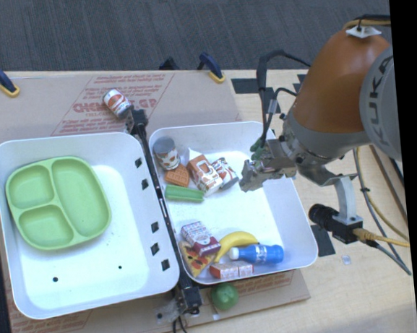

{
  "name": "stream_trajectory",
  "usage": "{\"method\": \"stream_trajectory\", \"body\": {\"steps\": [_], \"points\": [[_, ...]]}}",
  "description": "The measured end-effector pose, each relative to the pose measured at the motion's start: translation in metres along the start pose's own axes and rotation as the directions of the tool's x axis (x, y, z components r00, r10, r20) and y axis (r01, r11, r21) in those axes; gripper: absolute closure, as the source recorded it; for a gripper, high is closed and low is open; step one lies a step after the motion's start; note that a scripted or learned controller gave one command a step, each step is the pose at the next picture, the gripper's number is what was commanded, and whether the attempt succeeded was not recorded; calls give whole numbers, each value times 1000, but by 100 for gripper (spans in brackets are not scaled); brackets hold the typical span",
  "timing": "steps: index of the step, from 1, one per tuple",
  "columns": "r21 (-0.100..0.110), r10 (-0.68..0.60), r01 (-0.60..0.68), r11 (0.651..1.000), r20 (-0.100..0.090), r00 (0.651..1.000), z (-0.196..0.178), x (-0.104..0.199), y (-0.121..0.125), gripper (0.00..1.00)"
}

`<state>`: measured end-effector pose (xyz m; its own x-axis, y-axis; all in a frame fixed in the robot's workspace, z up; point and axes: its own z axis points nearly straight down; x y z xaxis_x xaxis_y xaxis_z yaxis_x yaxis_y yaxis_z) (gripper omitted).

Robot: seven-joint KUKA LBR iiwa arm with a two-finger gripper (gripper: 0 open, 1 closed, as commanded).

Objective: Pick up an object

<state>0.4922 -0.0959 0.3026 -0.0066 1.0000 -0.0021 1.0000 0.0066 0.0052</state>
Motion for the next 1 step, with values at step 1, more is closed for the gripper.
{"method": "stream_trajectory", "body": {"steps": [1], "points": [[8,1,-1,1000,-2,1000,75,-11,35,100]]}}
